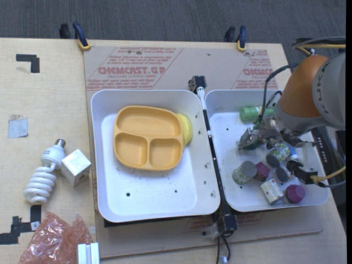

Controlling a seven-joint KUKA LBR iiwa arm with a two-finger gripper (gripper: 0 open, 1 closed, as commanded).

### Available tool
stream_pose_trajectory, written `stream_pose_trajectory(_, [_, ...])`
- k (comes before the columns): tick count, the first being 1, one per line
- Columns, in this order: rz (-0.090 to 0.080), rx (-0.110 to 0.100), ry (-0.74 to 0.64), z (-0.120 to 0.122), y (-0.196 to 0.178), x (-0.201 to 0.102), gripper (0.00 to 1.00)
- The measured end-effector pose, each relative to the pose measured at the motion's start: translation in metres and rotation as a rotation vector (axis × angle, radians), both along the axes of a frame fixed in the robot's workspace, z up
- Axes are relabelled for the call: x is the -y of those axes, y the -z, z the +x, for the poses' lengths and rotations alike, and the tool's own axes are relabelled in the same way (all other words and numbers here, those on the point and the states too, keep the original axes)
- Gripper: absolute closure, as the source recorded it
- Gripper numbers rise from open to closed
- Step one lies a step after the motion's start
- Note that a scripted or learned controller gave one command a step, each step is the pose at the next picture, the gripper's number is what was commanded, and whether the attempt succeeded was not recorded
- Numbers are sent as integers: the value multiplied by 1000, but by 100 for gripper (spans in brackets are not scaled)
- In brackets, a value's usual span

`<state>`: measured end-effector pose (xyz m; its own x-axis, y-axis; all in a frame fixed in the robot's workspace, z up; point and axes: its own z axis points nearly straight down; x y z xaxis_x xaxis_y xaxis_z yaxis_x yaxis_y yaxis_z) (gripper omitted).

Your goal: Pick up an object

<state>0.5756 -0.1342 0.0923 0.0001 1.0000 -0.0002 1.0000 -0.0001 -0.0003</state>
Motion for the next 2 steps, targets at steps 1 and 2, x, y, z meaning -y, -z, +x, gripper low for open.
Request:
stream_pose_trajectory(1, [9, 2, -8, 64, -2, 44, 0])
stream_pose_trajectory(2, [0, 0, 1, 13, 0, 24, 0])
